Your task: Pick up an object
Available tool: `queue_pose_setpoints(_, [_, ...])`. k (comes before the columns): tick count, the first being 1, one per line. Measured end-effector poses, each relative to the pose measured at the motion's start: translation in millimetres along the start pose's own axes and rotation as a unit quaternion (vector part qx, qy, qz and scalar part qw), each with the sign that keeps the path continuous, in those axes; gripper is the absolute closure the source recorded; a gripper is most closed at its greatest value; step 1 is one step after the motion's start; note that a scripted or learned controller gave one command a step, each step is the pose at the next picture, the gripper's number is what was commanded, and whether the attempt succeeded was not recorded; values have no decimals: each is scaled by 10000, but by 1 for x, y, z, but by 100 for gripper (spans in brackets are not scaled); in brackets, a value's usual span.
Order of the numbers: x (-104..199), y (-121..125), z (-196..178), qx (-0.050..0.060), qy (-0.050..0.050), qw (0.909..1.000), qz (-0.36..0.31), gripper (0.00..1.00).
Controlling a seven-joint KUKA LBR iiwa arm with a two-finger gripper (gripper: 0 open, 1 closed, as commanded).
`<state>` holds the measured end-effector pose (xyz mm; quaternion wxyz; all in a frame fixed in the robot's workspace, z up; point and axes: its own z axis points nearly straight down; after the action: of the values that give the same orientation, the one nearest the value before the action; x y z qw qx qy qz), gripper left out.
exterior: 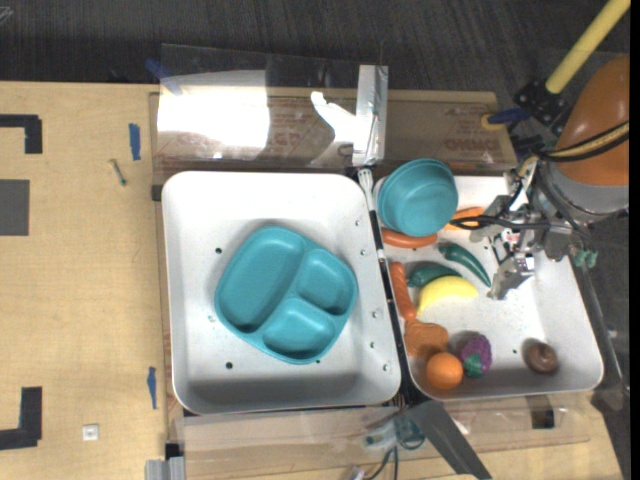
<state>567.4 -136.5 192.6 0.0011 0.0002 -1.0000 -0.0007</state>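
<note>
The right bin (583, 320) holds several toy foods. A yellow lemon (447, 293) lies in its middle, with a green pepper (463, 259) just above it. An orange (444, 370), a purple piece (475, 352) and a small brown piece (541, 355) lie along the near side. A teal bowl (418, 198) stands at the far left corner, with a carrot (408, 238) below it. My gripper (505, 273) hangs over the bin's right half, just right of the lemon and the pepper, with nothing visibly in it.
The left bin (190, 268) carries a teal divided plate (287, 293). An orange stick (402, 290) lies along the right bin's left wall. Cables and the arm's wrist (590, 158) crowd the far right corner. White floor shows between the lemon and the brown piece.
</note>
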Motion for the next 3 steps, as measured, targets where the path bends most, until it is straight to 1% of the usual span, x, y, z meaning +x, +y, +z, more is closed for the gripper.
queue_pose_setpoints(1, [-52,-16,99,3,-18,9989,470,0])
queue_pose_setpoints(2, [-92,-37,103,-90,189,9992,-332,0])
queue_pose_setpoints(3, [-99,-36,94,-39,-11,9995,-322,100])
